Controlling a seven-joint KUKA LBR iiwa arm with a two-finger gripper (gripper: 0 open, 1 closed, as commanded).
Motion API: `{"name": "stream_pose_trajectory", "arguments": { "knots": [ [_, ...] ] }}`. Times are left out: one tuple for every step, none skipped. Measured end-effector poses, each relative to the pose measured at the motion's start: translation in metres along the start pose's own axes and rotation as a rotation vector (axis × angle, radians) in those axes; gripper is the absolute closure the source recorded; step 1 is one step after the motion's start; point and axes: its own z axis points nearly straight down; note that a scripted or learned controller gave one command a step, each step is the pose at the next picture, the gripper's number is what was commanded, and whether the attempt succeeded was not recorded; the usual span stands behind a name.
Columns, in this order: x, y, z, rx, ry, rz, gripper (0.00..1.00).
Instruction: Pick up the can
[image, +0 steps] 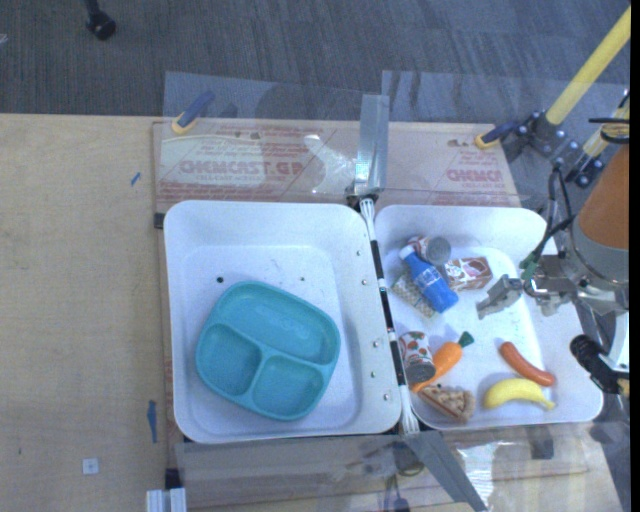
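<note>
Gripper (500, 296) spread wide, holding nothing, at 3 o'clock of can (432, 248). Best approach: over can, drop straight, avoid blue bottle (428, 281).

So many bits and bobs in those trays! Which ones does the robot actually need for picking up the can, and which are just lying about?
Part of the job:
- can, lying at the back of the right bin
- gripper, over the right bin

Just lying about:
- blue bottle
- carrot
- banana
- sausage
- teal divided plate, in the left bin
</note>
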Motion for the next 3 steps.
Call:
{"name": "stream_pose_trajectory", "arguments": {
  "knots": [
    [-0.023,0.067,0.024,-0.003,-0.002,0.076,0.00],
    [-0.022,0.126,0.090,-0.005,-0.003,0.174,0.00],
    [-0.031,0.115,0.100,-0.014,-0.001,0.245,0.00]
  ]
}}
